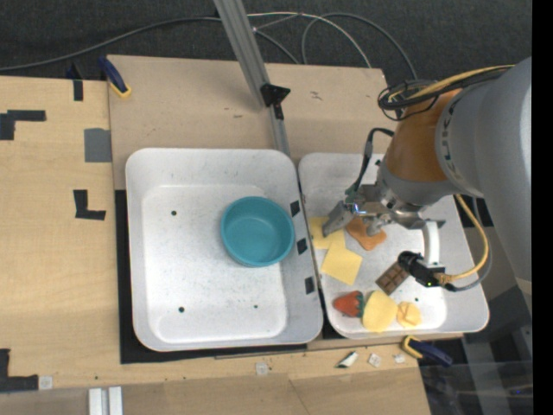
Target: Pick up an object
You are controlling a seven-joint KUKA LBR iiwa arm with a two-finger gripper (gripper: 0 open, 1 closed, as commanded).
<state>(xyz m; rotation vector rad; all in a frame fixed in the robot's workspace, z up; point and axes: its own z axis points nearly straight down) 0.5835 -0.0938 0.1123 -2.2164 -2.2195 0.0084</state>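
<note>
Fingers (356, 223) beside flat, diagonally lying orange piece (371, 239)

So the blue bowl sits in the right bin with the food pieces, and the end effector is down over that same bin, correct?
Not quite. The camera view shows the blue bowl alone in the left bin, not the right one. The food pieces, such as the yellow slice, lie in the right bin, and the end effector is down over that right bin.

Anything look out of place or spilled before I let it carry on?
A few small white bits lie on the bench just outside the right bin, near its front edge. Inside the bins nothing stands out; the blue bowl sits upright.
</note>
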